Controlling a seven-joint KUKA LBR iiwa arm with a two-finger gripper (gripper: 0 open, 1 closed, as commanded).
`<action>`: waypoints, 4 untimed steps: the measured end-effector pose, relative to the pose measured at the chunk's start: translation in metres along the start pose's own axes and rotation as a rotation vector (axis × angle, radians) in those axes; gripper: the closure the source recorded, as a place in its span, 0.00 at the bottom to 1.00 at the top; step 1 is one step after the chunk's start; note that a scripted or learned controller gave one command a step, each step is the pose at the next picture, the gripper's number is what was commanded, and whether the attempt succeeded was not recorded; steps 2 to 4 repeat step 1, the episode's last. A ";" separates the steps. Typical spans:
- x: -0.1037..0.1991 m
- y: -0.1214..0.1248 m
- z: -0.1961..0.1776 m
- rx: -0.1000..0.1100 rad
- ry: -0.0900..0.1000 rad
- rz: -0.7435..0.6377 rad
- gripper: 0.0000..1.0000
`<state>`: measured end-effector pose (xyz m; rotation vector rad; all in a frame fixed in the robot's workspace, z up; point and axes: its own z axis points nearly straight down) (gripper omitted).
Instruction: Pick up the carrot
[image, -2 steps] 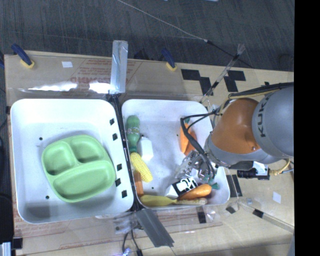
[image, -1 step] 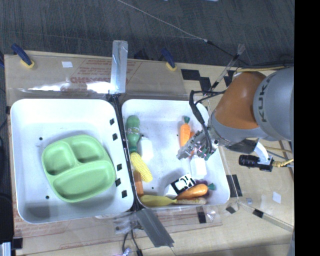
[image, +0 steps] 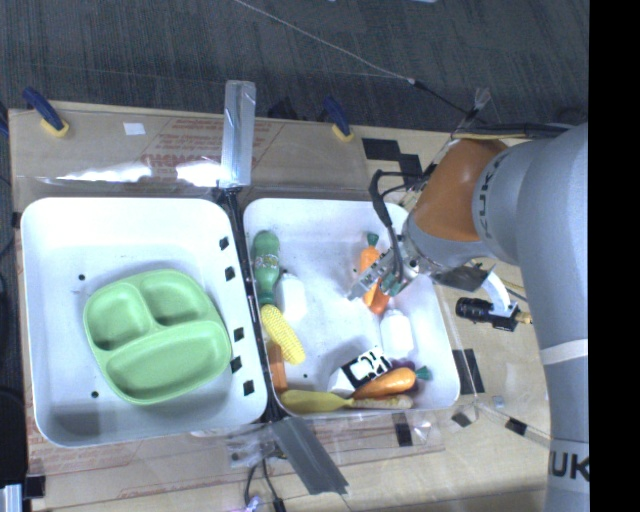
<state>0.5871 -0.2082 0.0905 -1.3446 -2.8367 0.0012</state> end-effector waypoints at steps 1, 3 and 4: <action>0.038 0.058 -0.083 -0.005 -0.004 0.188 1.00; 0.038 0.058 -0.083 -0.005 -0.004 0.188 1.00; 0.038 0.058 -0.083 -0.005 -0.004 0.188 1.00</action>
